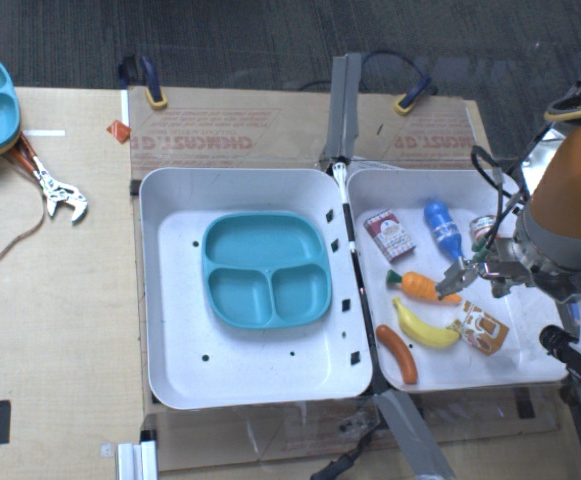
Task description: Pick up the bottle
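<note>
Your gripper (456, 278) hangs low over the right bin (410, 184), just above the carrot (417, 286); you cannot tell its opening. The blue bottle (442, 227) lies just beyond, untouched.

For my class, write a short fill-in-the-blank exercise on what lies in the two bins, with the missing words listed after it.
1. The blue bottle lies in the ____ bin as the camera sees it.
2. The teal divided plate has ____ compartments.
3. The banana lies between the carrot and the ____.
4. The tool is beside the carrot and ____ the bottle.

Missing words: right; three; sausage; below
</note>
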Robot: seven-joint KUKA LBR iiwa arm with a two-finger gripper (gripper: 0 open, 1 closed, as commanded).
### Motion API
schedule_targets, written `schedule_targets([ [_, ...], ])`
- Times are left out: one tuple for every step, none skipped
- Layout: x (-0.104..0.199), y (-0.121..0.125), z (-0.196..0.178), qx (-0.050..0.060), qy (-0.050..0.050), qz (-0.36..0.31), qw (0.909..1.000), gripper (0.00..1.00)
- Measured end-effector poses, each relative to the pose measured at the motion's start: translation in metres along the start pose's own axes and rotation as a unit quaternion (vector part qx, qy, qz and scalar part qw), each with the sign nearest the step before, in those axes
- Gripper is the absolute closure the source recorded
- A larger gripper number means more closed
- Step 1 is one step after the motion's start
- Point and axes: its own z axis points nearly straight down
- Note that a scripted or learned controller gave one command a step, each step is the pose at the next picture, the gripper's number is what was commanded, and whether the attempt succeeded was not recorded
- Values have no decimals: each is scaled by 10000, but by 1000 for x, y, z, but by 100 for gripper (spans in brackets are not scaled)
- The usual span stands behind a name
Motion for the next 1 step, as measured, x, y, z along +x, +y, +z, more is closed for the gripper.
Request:
schedule_targets([
  [-89,58,66,-5,-1,236,9997,0],
])
